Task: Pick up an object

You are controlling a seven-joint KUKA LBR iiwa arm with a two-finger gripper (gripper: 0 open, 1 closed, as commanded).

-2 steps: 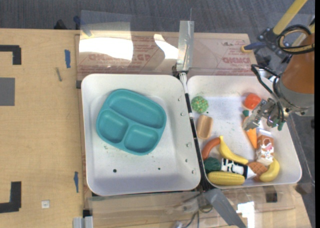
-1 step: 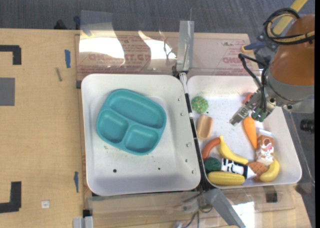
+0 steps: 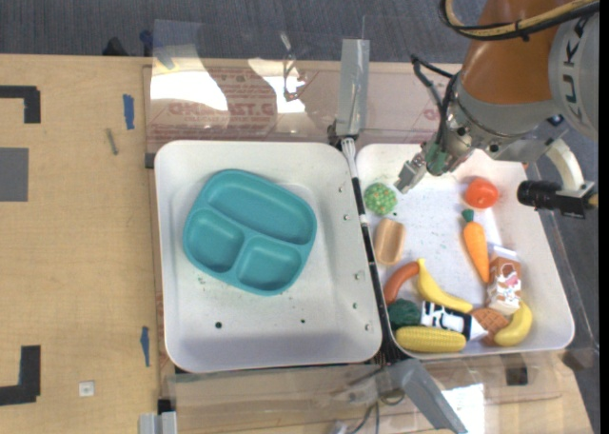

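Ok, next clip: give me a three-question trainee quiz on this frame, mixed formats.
1. True or false: the teal tray lies in the left bin.
2. Multiple choice: the item nearest the pincer is A) the green ball, B) the corn cob, C) the tomato.
3. Fill in: the carrot lies directly below the ____ in the camera view.

Key: 1 true; 2 A; 3 tomato.

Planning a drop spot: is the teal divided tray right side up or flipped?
Right side up: the teal tray in the left bin shows its three recessed compartments facing the camera.
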